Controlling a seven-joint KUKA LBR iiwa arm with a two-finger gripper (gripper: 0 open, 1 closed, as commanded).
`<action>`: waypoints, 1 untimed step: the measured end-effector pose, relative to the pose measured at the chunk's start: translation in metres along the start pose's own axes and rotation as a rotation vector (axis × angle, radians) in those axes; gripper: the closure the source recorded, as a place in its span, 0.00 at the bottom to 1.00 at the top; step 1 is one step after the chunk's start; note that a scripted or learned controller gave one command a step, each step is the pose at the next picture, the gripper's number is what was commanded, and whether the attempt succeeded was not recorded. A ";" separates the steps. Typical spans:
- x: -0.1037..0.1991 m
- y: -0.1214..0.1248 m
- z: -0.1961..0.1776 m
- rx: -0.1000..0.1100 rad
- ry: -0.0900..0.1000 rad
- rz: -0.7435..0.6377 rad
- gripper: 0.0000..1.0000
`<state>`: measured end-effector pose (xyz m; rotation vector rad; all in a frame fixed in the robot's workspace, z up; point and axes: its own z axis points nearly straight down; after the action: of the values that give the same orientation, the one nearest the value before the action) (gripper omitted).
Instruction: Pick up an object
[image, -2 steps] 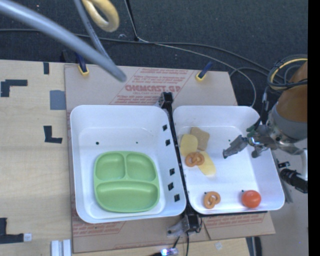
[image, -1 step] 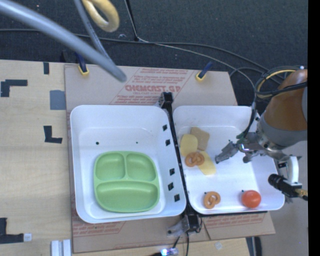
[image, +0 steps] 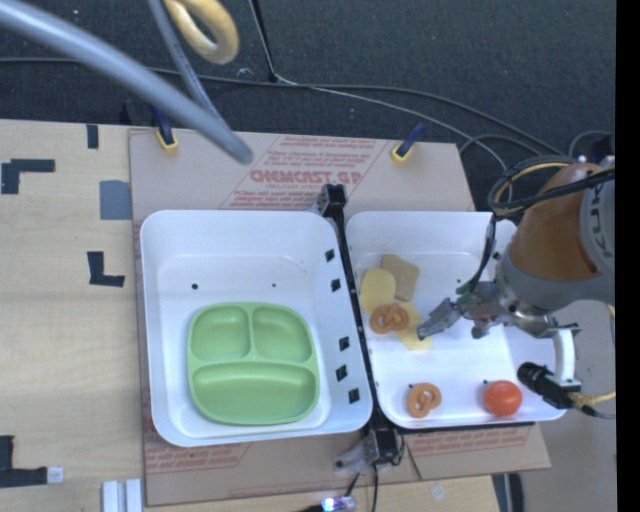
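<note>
Two white bins sit side by side on a cardboard sheet (image: 300, 165) printed "CHEMCAST GP" in red. Left bin (image: 160, 240): a green divided plate (image: 252, 362). Right bin (image: 440, 228): two pretzels, one mid-bin (image: 389, 319) on yellow slices (image: 378, 290), one near the front wall (image: 423, 399); a tan cracker (image: 402, 275); a red tomato (image: 502, 397) front right. The tool (image: 432, 326) hangs low, tip just beside the mid-bin pretzel, touching a yellow slice (image: 412, 338). Whether it is spread or pressed together cannot be told.
</note>
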<state>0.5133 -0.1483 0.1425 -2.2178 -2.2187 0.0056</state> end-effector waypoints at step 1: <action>0.001 -0.001 0.054 0.000 0.000 -0.001 0.00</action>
<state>0.5121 -0.1475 0.0887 -2.2176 -2.2197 0.0054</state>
